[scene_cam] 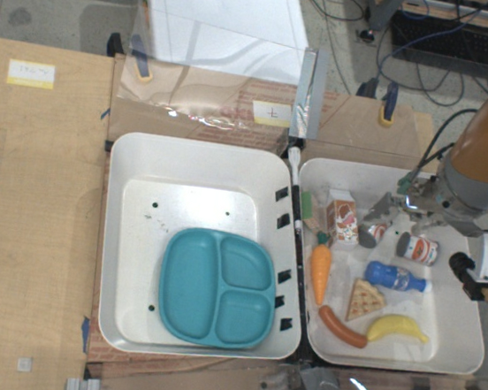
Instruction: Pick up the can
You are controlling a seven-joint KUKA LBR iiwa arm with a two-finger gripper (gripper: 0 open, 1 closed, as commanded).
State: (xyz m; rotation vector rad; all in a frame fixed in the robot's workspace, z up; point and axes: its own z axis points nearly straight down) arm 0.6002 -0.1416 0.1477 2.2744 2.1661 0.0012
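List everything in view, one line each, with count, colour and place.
Bins: 2, white, side by side on the bench.
Divided plate: 1, teal, left bin.
Can: 1, white and red, lying in right bin.
Carton: 1, white and brown, right bin.
Carrot: 1, orange, right bin.
Bottle: 1, blue, right bin.
Pizza slice: 1, tan, right bin.
Sausage: 1, red-orange, right bin.
Banana: 1, yellow, right bin.
Gripper: 1, grey, over right bin.

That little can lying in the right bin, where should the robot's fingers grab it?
The can lies on its side, ends pointing left and right. I would come straight down and pinch across the round body mid-length. The blue bottle sits close below, so the near finger has little room; the gripper is up-left.
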